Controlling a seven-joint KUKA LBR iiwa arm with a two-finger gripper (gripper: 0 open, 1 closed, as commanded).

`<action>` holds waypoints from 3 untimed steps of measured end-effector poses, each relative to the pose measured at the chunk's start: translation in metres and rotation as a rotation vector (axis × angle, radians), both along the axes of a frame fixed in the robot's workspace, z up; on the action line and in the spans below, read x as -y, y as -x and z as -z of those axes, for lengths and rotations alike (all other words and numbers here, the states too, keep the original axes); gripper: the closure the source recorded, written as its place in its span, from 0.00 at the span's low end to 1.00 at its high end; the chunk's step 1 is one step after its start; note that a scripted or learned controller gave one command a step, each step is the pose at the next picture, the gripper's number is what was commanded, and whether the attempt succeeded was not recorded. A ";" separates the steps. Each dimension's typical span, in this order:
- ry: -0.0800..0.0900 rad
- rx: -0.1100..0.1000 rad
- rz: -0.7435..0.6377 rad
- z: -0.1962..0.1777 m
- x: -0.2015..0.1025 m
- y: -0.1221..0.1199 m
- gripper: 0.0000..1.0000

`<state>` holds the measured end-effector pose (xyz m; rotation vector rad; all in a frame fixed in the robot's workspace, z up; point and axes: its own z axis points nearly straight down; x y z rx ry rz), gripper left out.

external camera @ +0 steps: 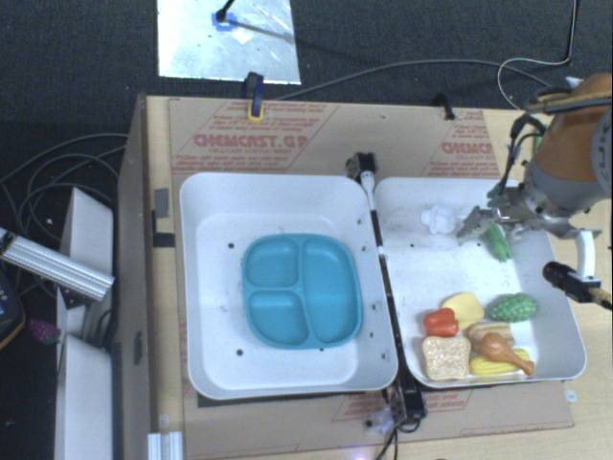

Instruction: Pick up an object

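Dark carpeted floor all round, cables trailing at far left, a shiny metal sheet (228, 25) lying at the top. Brown cardboard-covered counter (287, 132) carrying two shallow white bins side by side.

Left white bin (215, 209): holds a light blue divided plastic plate (301, 289), lying flat near its middle.

Right white bin (560, 348): a small crumpled white scrap (440, 220) near the top, a long green vegetable-shaped toy (497, 241) just right of it, and toward the near edge a close cluster of toy foods: yellow rounded piece (465, 307), red pepper (441, 322), tan square cracker (446, 357), knobbly green piece (511, 307), orange-brown drumstick shape (498, 347).

Grey arm with orange band (573, 147) reaching in from the right, gripper (490, 220) low over the upper part of the right bin, just above the green vegetable toy.

Likely step: closing in on a pick, probably of that green toy. Next move calls for settling squarely over it and securing it before lifting.

Hard to make out: how the gripper stands and whether anything is held, cannot tell. Contact with the green toy unclear. Arm cut off at the right.
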<state>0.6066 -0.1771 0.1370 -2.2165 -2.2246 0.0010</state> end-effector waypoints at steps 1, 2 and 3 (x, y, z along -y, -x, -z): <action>0.002 0.004 -0.001 0.012 0.030 -0.048 0.00; 0.002 0.005 -0.002 0.015 0.029 -0.050 0.00; 0.002 0.004 -0.002 0.025 0.029 -0.049 0.00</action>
